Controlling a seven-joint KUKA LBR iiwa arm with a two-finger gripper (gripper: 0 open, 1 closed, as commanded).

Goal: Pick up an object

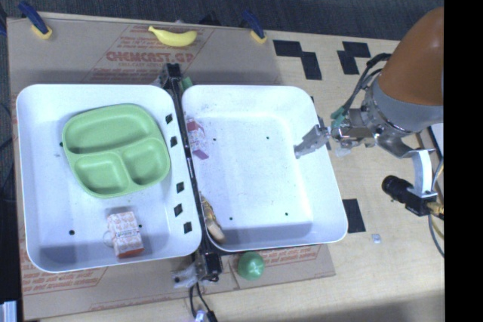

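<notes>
Gripper [311, 141] at the right bin's [256, 234] right rim, nothing visibly held.
Whether the fingers are parted cannot be told; the small red-and-white box [124, 232] lies in the left bin [41, 185], below the green tray [115, 148].

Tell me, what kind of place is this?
Probably a robotics lab test bench: two white bins clamped to cardboard, toy items like a green tray and banana, and a robot arm alongside.
</notes>
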